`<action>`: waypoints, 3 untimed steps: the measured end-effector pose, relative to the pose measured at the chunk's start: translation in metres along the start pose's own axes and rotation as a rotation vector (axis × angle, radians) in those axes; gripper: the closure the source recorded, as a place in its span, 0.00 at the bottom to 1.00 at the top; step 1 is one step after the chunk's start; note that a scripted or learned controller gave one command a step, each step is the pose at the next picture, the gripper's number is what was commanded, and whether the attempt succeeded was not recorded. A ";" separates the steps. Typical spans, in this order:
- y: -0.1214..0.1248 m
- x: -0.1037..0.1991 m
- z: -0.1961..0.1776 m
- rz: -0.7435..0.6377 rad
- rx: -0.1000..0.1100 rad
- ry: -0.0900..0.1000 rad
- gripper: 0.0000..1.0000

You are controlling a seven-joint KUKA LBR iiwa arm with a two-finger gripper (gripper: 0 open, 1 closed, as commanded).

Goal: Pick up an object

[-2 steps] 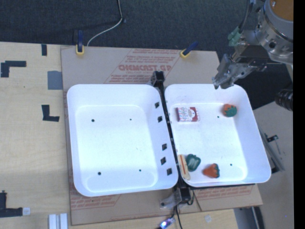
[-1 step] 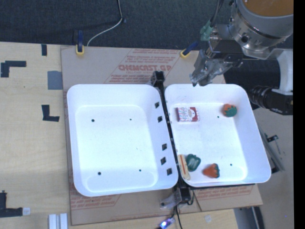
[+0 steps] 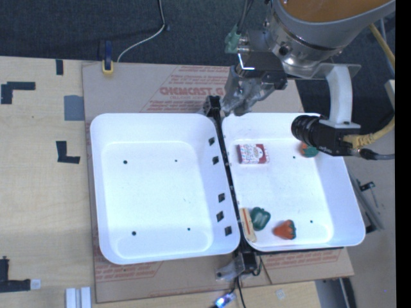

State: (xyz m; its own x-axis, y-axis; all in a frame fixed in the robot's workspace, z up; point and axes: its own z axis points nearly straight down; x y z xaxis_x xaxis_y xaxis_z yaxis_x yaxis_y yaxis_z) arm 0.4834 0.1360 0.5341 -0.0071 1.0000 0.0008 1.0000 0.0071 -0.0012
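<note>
In the right bin (image 3: pixel 334 191) lie a small red and white packet (image 3: pixel 251 154), a dark green object (image 3: pixel 260 218), an orange-red object (image 3: pixel 284 230), a tan wooden stick (image 3: pixel 247 224) along the inner wall, and a small teal piece (image 3: pixel 310 150) with an orange bit beside it. My gripper (image 3: pixel 235 106) hangs above the far end of the divider between the bins, just behind the packet. Nothing shows between its fingers.
The left bin (image 3: pixel 106 172) lies beside the right one on a cardboard sheet (image 3: pixel 180 88). A black cylindrical fitting (image 3: pixel 318 133) with cables reaches over the right bin's far right corner. A white cable (image 3: pixel 138 40) and a yellow clamp (image 3: pixel 107 66) lie behind.
</note>
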 end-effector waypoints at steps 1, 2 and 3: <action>0.001 -0.003 -0.010 0.004 0.000 -0.001 1.00; 0.001 -0.002 -0.020 0.002 0.001 -0.002 1.00; 0.001 -0.002 -0.030 0.001 0.002 -0.002 1.00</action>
State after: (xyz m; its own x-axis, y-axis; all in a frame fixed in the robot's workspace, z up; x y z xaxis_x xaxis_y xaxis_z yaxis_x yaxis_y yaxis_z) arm 0.4844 0.1343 0.5640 -0.0062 1.0000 -0.0013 1.0000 0.0062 -0.0028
